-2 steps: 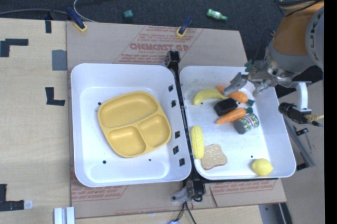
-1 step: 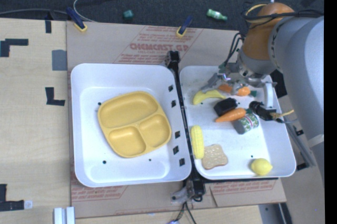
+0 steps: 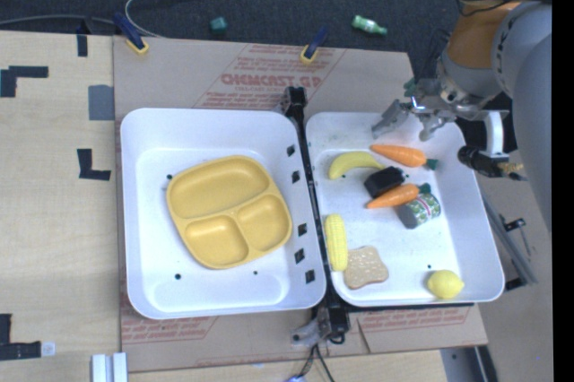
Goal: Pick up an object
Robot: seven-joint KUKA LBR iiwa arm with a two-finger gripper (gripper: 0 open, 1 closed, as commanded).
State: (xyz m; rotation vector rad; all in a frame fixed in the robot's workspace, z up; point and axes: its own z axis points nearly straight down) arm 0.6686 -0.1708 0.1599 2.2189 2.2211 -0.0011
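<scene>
While the gripper hangs over the far edge of the right bin with jaws spread and holding nothing, we judge the pick not yet begun, the nearest carrot lying just beside it.

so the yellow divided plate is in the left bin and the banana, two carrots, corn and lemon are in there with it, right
Not quite. The camera view shows the yellow divided plate alone in the left bin. The banana, two carrots, corn and lemon lie in the right bin.
</scene>
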